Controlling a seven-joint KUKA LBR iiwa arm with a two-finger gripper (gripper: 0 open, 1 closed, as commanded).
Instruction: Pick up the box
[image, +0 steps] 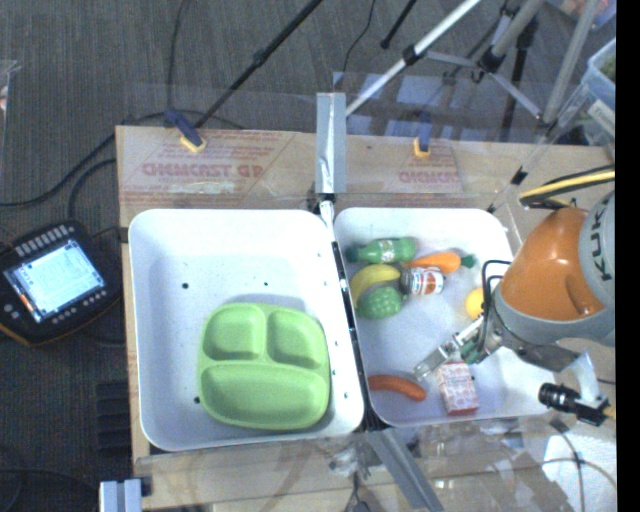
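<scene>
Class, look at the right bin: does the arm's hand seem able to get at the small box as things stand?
Probably yes. The box lies at the right bin's near edge with nothing on top of it, and the hand is just above it. The sausage beside it lies apart.

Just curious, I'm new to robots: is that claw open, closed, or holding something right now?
Gripper: cannot be told; it hovers beside the small pink-and-white cardboard box.

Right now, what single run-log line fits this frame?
phase: approach | tool: just left of box, in right bin | box: lying on bin floor, not lifted | left bin: green tray
</scene>
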